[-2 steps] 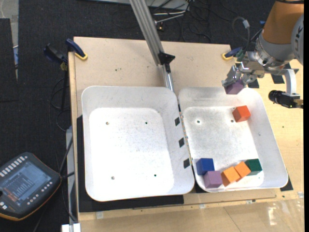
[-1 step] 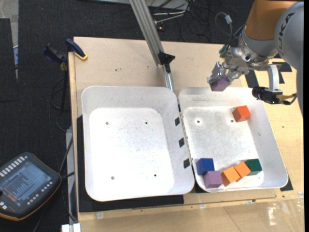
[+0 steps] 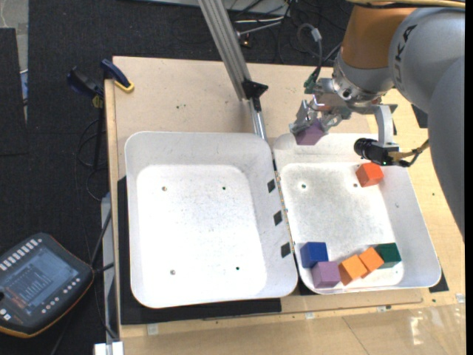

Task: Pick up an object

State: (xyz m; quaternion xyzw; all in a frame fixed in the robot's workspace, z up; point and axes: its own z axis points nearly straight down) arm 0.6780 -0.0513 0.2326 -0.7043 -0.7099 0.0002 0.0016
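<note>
Plywood bench (image 3: 185,95) carries two white bins, and dark floor lies around it. Nearest the camera, well below the gripper (image 3: 314,124), several blocks crowd the right bin (image 3: 414,220). An orange block (image 3: 369,174) lies nearer. Between the closed fingers sits a purple block (image 3: 310,134), lifted over the far rim.

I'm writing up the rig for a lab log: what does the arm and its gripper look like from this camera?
The arm is smooth, rounded grey casing with a broad orange band above the wrist and part of dark KUKA lettering beside it. A thin cable loops over the orange band. The gripper is a small metallic grey assembly with a black fitting on a pale bracket at its side.
</note>
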